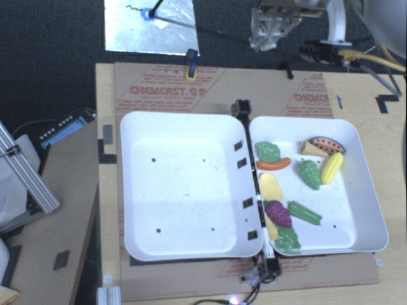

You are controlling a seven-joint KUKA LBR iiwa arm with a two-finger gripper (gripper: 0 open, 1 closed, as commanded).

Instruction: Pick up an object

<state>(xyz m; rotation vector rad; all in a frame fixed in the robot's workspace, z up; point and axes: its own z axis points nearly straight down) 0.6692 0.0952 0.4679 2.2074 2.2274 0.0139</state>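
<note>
The right bin holds several toy foods: a green leafy piece, an orange hot dog, a watermelon slice, a yellow corn cob, a green bumpy piece, a pale yellow piece, a purple grape bunch, a green pepper-like stick and another green piece. My gripper hangs high at the top of the view, well above and behind the bins, with nothing seen between its fingers.
The left bin lies beside the right one, joined by black clips along the middle. Both rest on a cardboard sheet. A shiny metal plate lies at the top left, and cables run at the top right.
</note>
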